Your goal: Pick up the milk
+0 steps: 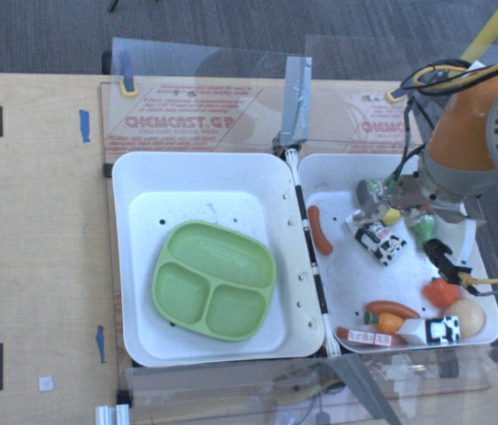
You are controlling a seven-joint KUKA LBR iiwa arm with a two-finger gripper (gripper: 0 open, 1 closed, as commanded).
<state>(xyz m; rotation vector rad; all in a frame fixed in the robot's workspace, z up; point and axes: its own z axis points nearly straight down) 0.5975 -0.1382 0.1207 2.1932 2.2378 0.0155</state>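
White and black-spotted, the milk carton (381, 241) lies in the right bin (341, 290), toward its centre. At its one o'clock hovers the hand (388, 204); whether its grip is spread or pressed together cannot be told. A green plate (214, 280) fills the left bin (134, 237).

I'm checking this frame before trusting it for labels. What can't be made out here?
- Gripper, camera view: the wrist above hides its fingers, so their state is unclear.
- Cow-patterned milk carton: too small to tell whether anything touches it.
- Toys in the right bin near the corner: bunched and blurred, hard to identify.
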